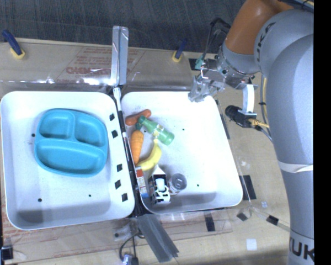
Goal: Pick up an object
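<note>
The gripper point(201, 88) hangs at the far right corner of the right bin point(209, 148), just over its rim, with the grey arm point(287, 65) and its orange band point(252, 18) reaching in behind it. Whether it is open or closed cannot be told from this angle, and nothing shows in its grasp. The things to pick all lie along the left wall of the right bin, well apart from the gripper. A small sausage-like orange piece point(138, 116) lies nearest the far end of that wall, touching a green bottle point(156, 130) that lies on its side and points toward the bin's middle. Just nearer the camera a carrot point(137, 145) lies along the wall, and a banana point(151, 158) curves beside it. At the near end of the wall sit a small black-and-white box point(160, 189) and, just beside it toward the bin's middle, a round metal can point(178, 182). Left of the right bin, the left bin point(11, 148) holds a blue divided plate point(71, 142). Both bins rest on the surface point(254, 164).
</note>
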`<state>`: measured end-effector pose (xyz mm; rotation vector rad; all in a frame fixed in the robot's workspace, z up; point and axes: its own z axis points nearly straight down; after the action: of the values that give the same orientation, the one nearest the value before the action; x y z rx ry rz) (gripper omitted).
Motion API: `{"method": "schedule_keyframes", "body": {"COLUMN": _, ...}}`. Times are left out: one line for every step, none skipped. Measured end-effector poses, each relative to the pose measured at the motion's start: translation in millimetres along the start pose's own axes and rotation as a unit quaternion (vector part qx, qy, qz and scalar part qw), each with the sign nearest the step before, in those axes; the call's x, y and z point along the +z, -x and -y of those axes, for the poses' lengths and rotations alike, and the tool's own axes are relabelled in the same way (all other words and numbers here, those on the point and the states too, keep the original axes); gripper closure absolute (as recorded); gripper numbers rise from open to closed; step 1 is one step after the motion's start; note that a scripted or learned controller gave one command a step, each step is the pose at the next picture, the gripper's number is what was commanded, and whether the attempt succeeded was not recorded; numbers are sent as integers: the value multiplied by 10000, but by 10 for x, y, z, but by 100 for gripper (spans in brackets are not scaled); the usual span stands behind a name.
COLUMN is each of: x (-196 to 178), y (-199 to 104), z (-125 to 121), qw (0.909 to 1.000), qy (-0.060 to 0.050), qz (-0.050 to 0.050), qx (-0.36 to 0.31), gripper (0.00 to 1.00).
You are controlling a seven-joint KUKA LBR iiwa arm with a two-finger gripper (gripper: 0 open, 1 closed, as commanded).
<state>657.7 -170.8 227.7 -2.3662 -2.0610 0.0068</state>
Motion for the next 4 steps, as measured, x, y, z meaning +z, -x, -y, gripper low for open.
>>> {"method": "schedule_keyframes", "body": {"x": 2, "y": -5, "z": 0, "qw": 10000, "qy": -3, "qz": -1, "qx": -3, "gripper": 0}}
{"method": "schedule_keyframes", "body": {"x": 1368, "y": -380, "z": 214, "qw": 9999, "qy": 9, "qz": -3, "qx": 100, "gripper": 0}}
{"method": "schedule_keyframes", "body": {"x": 1367, "y": -316, "z": 838, "qw": 10000, "qy": 11, "qz": -5, "qx": -49, "gripper": 0}}
{"method": "schedule_keyframes", "body": {"x": 1373, "y": -225, "z": 1543, "qw": 9994, "qy": 16, "qz": -7, "qx": -332, "gripper": 0}}
